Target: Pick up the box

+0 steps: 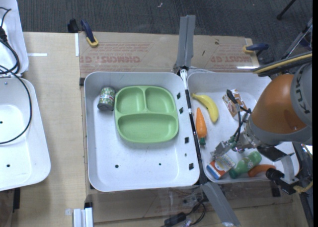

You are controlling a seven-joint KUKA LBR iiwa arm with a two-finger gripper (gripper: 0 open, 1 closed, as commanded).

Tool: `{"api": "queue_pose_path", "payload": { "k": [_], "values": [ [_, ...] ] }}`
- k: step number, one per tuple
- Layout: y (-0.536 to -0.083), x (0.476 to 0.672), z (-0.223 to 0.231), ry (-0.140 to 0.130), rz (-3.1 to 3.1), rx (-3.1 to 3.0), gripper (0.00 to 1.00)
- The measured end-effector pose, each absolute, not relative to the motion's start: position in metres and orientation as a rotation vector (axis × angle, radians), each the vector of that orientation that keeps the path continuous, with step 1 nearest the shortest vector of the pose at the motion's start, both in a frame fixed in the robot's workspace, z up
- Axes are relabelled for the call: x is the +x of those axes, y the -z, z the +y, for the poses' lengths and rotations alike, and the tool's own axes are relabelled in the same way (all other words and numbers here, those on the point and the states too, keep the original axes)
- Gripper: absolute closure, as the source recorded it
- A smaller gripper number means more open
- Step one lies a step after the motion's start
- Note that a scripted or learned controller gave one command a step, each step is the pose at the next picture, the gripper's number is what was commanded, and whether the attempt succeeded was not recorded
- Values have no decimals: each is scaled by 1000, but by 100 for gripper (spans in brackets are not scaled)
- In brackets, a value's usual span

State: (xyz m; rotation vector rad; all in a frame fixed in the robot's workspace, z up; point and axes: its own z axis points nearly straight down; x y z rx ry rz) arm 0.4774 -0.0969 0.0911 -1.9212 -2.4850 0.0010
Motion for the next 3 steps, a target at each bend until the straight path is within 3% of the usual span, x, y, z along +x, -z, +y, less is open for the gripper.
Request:
{"api": "queue_pose_path", "payload": {
  "k": [3],
  "values": [
    [-91, 477, -102, -1, -2623, -1727, 0]
  ]
}}
